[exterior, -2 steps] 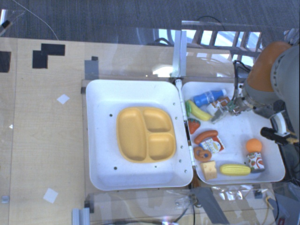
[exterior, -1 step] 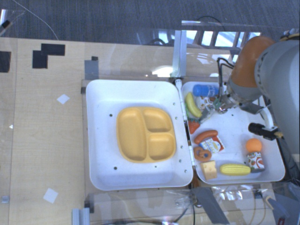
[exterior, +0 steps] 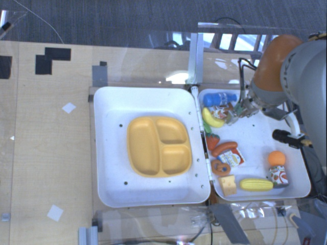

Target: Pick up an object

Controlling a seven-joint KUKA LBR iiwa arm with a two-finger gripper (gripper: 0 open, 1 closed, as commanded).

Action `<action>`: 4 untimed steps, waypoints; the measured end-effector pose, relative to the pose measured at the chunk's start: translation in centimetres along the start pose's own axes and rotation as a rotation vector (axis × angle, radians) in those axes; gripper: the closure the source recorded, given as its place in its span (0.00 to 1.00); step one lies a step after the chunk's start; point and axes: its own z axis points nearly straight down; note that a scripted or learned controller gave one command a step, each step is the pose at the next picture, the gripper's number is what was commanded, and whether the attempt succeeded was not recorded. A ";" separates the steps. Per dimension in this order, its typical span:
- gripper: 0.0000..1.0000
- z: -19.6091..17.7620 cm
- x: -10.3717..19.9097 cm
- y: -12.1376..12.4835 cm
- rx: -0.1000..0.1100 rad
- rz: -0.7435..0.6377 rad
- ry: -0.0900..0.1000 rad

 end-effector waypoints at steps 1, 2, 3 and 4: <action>0.00 0.0 0.0 0.1 -0.001 -0.001 -0.001; 0.00 -0.6 0.8 1.3 -0.011 -0.379 -0.003; 0.00 0.8 0.2 1.8 -0.015 -0.531 -0.004; 0.00 1.4 -0.5 -0.3 -0.012 -0.119 0.007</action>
